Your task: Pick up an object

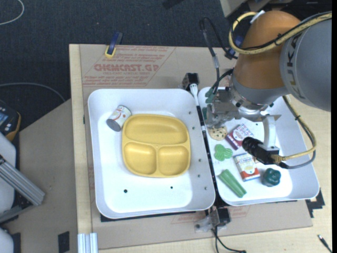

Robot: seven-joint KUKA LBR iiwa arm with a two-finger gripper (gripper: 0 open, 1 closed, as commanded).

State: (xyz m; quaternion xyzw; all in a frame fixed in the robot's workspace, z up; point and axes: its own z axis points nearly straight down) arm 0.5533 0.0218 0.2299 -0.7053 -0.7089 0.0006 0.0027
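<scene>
While the claw [217, 121] hangs low at the right bin's [300, 186] left edge, whether it is open or closed cannot be told. Nearest lie a green stick [232, 183], a dark green knob [271, 177] and a red packet [246, 166]; a cookie [216, 133] sits just beneath the claw. Filling the left bin [100, 141], a yellow divided tray [156, 144] touches a small can [118, 117] at its far-left corner.

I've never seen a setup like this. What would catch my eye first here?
Probably the big yellow divided tray lying in the left bin, with a small can tipped over at its upper left corner. Next, the bulky grey and orange arm leaning in from the right, its gripper low over a cookie in the right bin, among small packets and green toys.
</scene>
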